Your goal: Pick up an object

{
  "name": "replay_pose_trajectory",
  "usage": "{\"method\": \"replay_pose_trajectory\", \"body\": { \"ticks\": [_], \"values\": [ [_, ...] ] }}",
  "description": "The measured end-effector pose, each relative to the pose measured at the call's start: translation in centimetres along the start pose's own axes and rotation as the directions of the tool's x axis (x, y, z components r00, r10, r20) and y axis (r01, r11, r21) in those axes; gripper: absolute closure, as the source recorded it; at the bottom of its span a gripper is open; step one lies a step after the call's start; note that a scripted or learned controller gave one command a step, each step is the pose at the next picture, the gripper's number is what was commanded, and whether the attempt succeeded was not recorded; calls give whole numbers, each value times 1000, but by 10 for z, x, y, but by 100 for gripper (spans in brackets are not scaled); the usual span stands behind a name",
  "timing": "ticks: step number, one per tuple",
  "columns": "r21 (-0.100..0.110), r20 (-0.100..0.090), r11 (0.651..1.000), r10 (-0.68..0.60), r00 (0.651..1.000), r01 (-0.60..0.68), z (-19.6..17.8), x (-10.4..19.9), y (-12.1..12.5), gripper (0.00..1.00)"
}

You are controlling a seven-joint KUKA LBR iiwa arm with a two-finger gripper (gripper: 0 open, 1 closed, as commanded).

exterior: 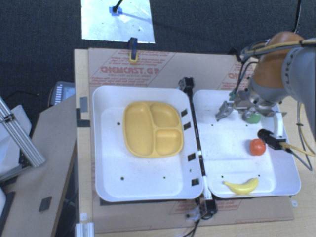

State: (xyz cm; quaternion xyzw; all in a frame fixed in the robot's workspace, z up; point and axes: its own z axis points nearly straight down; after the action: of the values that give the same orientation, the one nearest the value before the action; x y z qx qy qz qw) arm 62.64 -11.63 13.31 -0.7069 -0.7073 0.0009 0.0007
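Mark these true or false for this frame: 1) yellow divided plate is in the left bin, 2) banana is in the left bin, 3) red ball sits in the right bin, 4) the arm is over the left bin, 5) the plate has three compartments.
1) The yellow divided plate lies in the left bin. True.
2) The banana is in the left bin. False: it lies near the front edge of the right bin.
3) The red ball sits in the right bin. True.
4) The arm is over the left bin. False: the gripper is above the far part of the right bin, next to a green object.
5) The plate has three compartments. True.
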Motion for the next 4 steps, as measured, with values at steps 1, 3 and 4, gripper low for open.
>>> {"method": "replay_pose_trajectory", "body": {
  "ticks": [1, 3, 4],
  "values": [
    [-7, 1, 1000, 0, 1000, 0, -14, 0, 2, 100],
    [-5, 0, 1000, -4, 1000, 4, -72, 1, 14, 100],
    [-3, -2, 1000, -9, 1000, 9, -67, 59, 8, 100]
  ]
}}
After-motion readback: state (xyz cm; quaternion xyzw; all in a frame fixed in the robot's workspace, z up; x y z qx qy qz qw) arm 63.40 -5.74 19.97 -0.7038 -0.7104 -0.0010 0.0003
